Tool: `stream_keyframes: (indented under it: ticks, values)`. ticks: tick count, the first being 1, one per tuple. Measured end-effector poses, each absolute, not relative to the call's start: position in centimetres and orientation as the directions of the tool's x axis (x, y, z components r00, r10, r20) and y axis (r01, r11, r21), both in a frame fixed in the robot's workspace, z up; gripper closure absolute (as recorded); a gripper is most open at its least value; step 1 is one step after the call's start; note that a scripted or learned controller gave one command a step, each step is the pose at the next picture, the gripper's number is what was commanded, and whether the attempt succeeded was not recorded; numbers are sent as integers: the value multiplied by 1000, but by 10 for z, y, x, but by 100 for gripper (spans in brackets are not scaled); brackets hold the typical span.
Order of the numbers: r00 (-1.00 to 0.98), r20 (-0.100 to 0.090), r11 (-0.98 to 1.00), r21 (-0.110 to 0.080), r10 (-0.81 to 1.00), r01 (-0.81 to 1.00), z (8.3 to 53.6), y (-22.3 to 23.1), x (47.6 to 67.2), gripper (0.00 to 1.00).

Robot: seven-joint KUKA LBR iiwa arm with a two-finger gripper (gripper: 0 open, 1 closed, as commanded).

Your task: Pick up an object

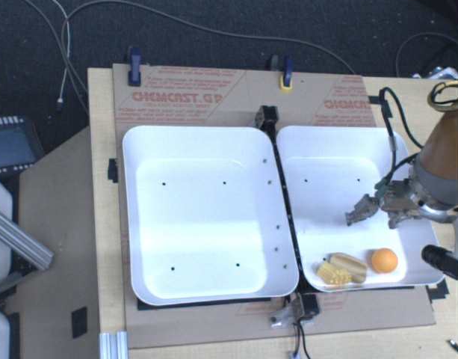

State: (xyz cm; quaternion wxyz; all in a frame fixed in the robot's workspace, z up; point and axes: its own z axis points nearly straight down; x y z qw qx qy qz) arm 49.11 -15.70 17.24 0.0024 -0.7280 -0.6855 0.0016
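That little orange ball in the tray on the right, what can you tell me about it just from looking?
The orange ball is small, round and evenly coloured, smooth and matt, perhaps plastic or a toy fruit. It rests on the floor of the right bin, near the front edge towards the right corner. It looks whole and undamaged. Nothing touches it: a tan, bread-like piece lies just to its left with a gap between, and the gripper hovers above and behind it, apart.

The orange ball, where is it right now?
The orange ball lies in the right bin, near its front right corner, just right of the tan piece and the corn cob, below the gripper.
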Motion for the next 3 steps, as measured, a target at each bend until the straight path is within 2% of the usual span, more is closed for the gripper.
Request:
stream_keyframes:
  ticks: [1,2,3]
  values:
    - [-1,0,1,0,1000,1000,159,-142,524,0]
    - [-1,0,1,-1,1000,1000,139,-152,563,0]
    - [0,0,0,2,1000,1000,151,-152,563,100]
